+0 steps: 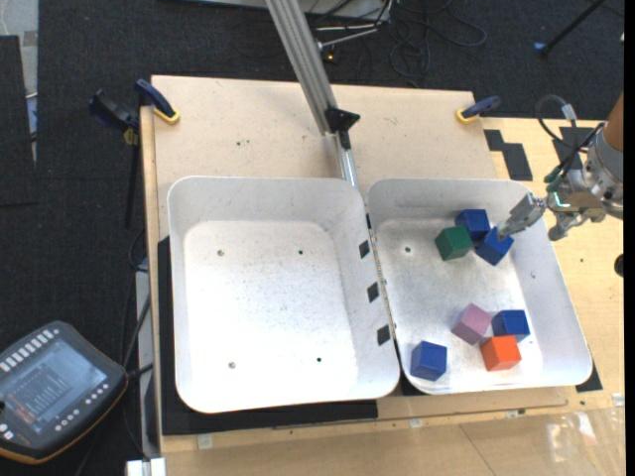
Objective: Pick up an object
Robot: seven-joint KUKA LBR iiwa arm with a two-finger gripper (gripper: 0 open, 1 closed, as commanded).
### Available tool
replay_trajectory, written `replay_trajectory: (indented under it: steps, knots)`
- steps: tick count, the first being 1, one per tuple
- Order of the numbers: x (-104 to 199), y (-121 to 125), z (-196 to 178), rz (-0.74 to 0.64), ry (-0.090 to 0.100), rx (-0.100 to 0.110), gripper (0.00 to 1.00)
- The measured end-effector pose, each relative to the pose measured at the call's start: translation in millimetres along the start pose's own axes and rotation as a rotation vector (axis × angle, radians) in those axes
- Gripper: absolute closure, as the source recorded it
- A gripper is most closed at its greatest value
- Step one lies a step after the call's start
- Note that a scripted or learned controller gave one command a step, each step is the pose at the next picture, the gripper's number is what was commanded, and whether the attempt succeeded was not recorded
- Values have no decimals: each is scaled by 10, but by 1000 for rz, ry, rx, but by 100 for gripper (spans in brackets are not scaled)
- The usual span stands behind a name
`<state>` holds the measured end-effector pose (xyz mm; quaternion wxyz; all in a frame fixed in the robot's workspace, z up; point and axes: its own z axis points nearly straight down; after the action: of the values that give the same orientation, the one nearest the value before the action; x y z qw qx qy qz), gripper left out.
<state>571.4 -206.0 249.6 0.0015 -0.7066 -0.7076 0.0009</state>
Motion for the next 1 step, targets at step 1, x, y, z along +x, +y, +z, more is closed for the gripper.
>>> replay_trajectory:
  steps: [1]
  knots:
    - [1,7,-19,-1,-1,-3,0]
